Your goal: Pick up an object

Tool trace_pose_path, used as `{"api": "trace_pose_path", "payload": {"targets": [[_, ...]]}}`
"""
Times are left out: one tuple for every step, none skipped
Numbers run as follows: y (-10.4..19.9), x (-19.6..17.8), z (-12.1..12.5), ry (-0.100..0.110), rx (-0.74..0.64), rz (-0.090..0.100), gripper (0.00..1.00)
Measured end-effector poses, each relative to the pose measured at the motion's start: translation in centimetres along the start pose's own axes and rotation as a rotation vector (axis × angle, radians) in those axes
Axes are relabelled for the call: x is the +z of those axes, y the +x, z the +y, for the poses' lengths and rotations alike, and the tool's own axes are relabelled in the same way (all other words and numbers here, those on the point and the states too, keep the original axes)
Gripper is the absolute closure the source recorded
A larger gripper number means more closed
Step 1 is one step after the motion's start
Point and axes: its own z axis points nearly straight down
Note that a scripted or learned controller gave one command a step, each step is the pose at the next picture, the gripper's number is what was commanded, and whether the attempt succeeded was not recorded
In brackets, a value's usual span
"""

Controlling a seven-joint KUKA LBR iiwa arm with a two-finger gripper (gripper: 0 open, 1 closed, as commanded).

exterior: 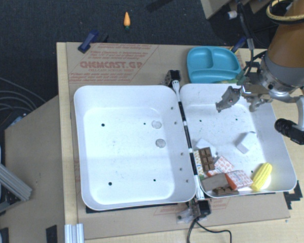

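A brown board (116,59) on dark carpet (35,14) bears two white bins. The left bin (91,135) lies beside the right bin (278,151), whose near edge holds chocolate (206,159), packets (232,178) and yellow corn (262,175). The gripper (240,99) hovers over its far edge, jaws spread, holding nothing.

Single fixed camera above bench (116,54), angled down, both bins (91,151) in frame.

Two white bins, left bin (91,110) and right bin (278,146), yellow corn cob (261,176) at 4 o'clock, brown chocolate bar (207,160), red-and-white patterned packets (232,173), white block (244,142), turquoise tray (213,65) at 1 o'clock, tan board (116,59) with red lettering, orange-banded grey arm (289,49)
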Motion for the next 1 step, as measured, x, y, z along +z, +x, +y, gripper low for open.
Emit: {"api": "trace_pose_path", "payload": {"targets": [[3.5,7.55,-6.64,0.0,0.002,-0.001,0.0]]}}
